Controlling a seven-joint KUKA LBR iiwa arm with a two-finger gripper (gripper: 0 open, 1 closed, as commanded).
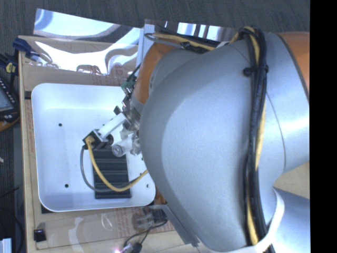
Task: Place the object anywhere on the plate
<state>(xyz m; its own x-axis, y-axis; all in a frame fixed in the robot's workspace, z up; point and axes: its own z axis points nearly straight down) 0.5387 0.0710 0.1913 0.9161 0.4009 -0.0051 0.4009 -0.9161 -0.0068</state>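
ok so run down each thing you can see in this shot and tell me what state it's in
Left bin: upright on the bench, with the end effector reaching into it.
End effector: low inside the left bin, whether it holds anything cannot be told.
Yellow cable: looped loosely around the end effector.
Arm: stretched over the bench, covering the right bin.
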